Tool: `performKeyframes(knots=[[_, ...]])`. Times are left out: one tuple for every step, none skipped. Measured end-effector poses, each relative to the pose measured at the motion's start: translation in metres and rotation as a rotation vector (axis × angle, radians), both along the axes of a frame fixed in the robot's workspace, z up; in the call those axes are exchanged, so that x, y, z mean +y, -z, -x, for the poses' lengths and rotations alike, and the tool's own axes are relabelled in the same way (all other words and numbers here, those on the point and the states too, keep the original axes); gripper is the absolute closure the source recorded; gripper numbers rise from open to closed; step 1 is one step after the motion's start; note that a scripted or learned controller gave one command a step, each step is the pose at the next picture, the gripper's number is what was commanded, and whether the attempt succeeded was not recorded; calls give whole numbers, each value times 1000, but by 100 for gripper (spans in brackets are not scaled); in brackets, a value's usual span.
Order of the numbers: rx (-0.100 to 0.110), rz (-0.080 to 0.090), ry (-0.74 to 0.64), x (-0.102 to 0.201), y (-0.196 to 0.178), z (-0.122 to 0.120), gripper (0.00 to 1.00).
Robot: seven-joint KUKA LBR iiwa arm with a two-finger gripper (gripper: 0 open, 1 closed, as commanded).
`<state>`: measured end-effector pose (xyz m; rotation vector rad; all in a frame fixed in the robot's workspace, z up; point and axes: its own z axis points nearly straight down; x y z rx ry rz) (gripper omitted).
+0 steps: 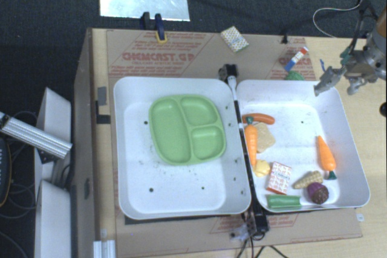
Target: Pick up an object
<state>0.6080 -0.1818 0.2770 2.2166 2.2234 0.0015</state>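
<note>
We see the gripper point(340, 80) at the right edge, hovering over the far right corner of the right bin point(302, 107); its two fingers point(322, 83) look spread apart with nothing between them. From there every candidate lies toward the near side of the bin, down and to the left in the camera view; the closest is the carrot point(326, 153) by the right wall, well apart from the fingers and almost straight below them in the picture, its long axis running nearly front to back with the leafy end nearest us. We judge the fingers should close across that axis, side to side. Beyond it sit the purple onion point(318, 193) and a corn cob point(308, 179); farther left a second carrot point(251, 141) lies against the divider. The left bin point(133, 130) holds a green plate point(186, 129).
</note>
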Motion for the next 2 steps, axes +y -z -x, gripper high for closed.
performKeyframes(knots=[[4, -1, 2, -25, 155, -15, 0], [0, 0, -1, -15, 193, -36, 0]])
